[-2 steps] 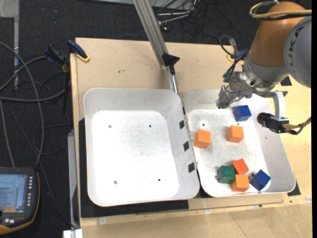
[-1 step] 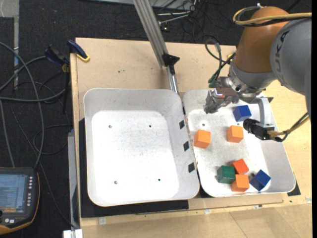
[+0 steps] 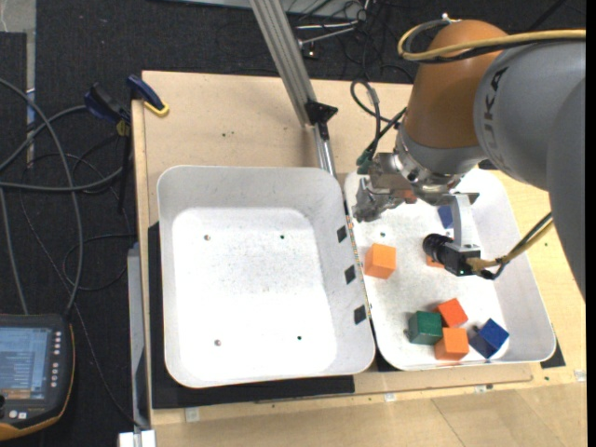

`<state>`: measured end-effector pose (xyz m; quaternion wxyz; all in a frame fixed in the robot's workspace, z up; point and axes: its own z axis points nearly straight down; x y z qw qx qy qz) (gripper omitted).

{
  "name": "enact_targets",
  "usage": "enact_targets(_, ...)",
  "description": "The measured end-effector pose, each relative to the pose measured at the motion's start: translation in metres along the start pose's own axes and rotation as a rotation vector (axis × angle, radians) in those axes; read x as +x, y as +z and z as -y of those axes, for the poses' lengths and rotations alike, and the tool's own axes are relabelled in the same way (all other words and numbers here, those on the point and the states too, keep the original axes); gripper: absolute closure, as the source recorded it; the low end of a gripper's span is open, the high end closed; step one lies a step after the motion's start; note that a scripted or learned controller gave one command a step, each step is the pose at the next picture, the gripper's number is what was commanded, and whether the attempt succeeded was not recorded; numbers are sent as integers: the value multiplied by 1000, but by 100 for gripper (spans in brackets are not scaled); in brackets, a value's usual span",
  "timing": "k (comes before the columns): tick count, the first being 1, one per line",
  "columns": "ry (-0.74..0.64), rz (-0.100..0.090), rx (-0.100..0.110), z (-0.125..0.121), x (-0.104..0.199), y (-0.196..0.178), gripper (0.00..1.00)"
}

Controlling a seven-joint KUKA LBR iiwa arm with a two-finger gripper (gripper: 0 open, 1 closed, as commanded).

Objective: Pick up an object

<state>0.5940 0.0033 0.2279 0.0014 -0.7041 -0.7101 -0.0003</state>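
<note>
The gripper [image 3: 372,198] hangs over the far left part of the right bin [image 3: 526,277], close to the wall it shares with the left bin [image 3: 177,250]; I cannot tell how it stands, because the wrist hides it. An orange cube [image 3: 380,261] lies just below the gripper, apart from it; in the near part of the right bin a green block [image 3: 426,327], two more orange cubes [image 3: 453,312] [image 3: 454,343] and a blue cube [image 3: 489,337] lie close together.
</note>
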Motion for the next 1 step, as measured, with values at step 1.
enact_targets(1,0,0,0,29,50,-11,100)
